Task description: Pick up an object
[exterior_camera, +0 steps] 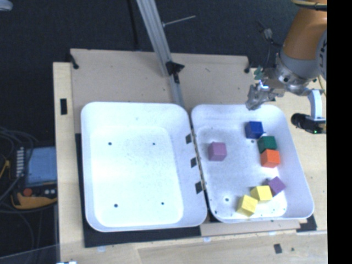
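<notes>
Nearest the camera, along the front wall of the right bin (pixel 297 213), two yellow cubes (pixel 254 199) sit beside a purple block (pixel 276 185). Behind them come an orange cube (pixel 270 158), a green cube (pixel 267 143) and a blue cube (pixel 253 129) in a line, with a lilac cube (pixel 216 150) apart, toward the left bin (pixel 91 164). At the right bin's far rim hovers the gripper (pixel 256 100), nothing visibly in it; its jaw gap I cannot tell. Approach seems in hand: descending onto the blue cube just below looks the likely next move.
</notes>
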Action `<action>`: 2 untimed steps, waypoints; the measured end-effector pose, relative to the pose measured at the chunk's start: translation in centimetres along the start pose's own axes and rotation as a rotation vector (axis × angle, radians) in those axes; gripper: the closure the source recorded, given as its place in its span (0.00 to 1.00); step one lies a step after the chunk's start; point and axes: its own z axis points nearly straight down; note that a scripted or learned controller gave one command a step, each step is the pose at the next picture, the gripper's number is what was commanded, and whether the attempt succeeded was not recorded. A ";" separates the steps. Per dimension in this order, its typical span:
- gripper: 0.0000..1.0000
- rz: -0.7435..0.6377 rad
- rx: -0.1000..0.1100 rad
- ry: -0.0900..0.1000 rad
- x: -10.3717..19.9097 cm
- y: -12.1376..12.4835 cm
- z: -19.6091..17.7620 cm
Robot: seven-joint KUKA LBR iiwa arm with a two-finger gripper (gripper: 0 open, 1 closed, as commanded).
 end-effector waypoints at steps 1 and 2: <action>1.00 0.000 0.003 0.001 4.6 0.0 -0.7; 1.00 0.000 0.005 0.001 9.9 -0.4 -1.4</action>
